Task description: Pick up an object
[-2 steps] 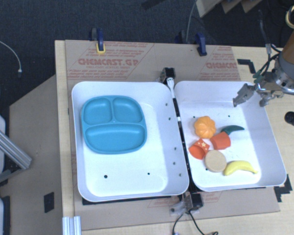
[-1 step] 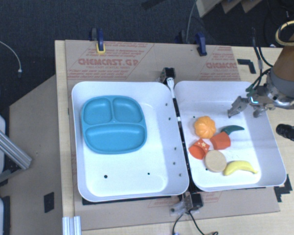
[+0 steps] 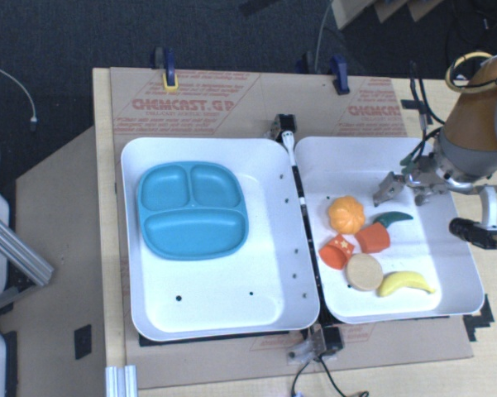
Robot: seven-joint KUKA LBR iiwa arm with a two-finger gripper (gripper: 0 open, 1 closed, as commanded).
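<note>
Toy food lies in the right bin; claw grip state unclear.

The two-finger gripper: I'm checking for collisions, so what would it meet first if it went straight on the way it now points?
The two-finger gripper points toward the view's left and slightly down. Straight on, it would likely first meet the round orange toy fruit in the right white bin. Depth is unclear; it might pass above it.
</note>
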